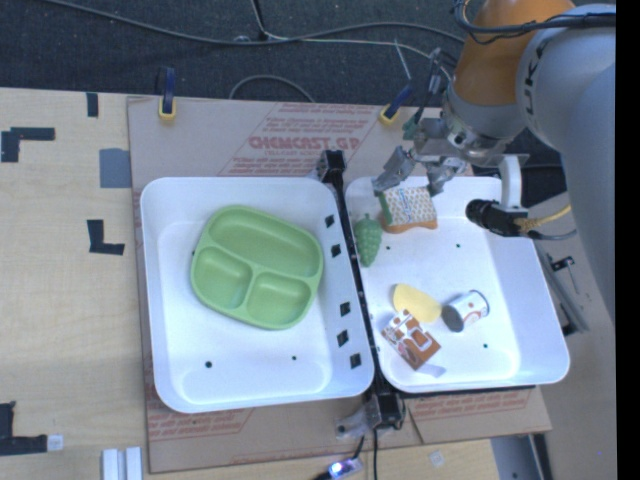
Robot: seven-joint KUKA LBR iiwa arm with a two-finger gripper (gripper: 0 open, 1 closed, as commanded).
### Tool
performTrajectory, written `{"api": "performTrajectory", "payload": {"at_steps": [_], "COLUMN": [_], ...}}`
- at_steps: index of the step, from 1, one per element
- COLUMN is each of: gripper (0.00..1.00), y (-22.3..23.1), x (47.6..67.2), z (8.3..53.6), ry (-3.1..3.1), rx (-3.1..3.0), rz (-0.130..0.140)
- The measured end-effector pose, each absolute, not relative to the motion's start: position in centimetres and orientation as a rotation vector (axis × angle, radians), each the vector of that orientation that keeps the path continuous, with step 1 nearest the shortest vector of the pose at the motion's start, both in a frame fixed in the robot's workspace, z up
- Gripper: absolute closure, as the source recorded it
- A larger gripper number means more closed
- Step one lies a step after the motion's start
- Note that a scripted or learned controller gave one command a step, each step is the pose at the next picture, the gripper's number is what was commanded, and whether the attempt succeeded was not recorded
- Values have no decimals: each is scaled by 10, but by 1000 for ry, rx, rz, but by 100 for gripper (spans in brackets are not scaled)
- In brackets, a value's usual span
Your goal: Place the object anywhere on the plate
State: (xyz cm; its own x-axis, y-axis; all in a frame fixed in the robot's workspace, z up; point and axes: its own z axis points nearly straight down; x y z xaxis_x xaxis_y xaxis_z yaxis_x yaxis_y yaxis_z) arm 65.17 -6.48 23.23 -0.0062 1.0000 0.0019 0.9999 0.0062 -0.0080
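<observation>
Grasp step: the gripper (418,173), fingers apart, hovers over the sponge (409,209) in the right bin (520,298); next, descend, clamp, then carry to the green plate (257,265).

red letters on the brown cardboard sheet (290,138) under the white bins, reading "CHEMCAST GP", smaller red lines below too tiny to read, more faint red print on its lower edge
</observation>
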Motion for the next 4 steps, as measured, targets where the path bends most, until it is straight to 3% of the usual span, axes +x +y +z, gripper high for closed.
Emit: {"api": "performTrajectory", "payload": {"at_steps": [2,4], "gripper": [100,100], "y": [49,152], "x": [636,616], "z": [210,228], "ry": [-2225,-2227], "rx": [-2210,-2210], "rz": [8,6]}}
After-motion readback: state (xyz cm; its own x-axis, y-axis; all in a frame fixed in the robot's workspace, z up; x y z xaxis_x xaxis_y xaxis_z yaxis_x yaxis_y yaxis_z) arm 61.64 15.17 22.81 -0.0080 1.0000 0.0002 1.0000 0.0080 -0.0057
